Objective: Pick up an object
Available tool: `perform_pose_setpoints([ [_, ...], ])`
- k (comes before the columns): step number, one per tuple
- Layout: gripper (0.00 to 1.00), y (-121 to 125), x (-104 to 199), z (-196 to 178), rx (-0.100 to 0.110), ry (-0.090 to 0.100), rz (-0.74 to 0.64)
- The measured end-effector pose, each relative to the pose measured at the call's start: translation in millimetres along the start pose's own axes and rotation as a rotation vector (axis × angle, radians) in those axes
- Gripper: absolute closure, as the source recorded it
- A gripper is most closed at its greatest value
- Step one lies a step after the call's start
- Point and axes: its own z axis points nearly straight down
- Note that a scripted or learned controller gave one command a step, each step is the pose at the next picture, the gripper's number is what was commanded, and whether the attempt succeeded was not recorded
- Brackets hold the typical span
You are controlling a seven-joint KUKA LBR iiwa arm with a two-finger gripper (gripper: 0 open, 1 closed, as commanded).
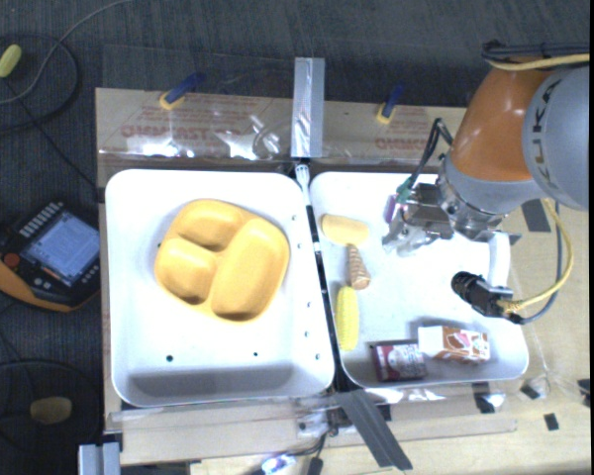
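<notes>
My gripper (408, 234) hangs over the upper middle of the right bin (426, 295), below the orange band of the arm (505, 127). Left of it lies a pale yellow block (344, 229), a short way off. A brown ridged cone (356, 266) and a small yellow corn cob (346, 317) lie along the bin's left wall. At the bin's near edge rest a dark can (398, 360) on its side and a white and red carton (455, 344). A large yellow bread-like lump (221, 257) sits in the left bin (139, 364).
A metal divider (308, 107) stands at the back between the bins. A black cable fitting with a yellow hose (480, 293) hangs off the arm over the right bin's right side. A handheld controller (49, 255) lies on the floor at left.
</notes>
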Motion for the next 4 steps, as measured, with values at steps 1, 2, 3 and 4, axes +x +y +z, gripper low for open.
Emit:
perform_pose_setpoints([
  [1,1.0,-9.8,-44.8,-50.7,-0.003,-0.003,0.049],
  [2,0.0,-9.9,-44.8,-50.7,-0.003,-0.003,0.049],
  [3,0.0,68.2,-35.1,46.7,0.0,-0.003,-0.041],
  [4,0.0,67.0,-18.5,129.2,-0.004,-0.003,-0.02],
])
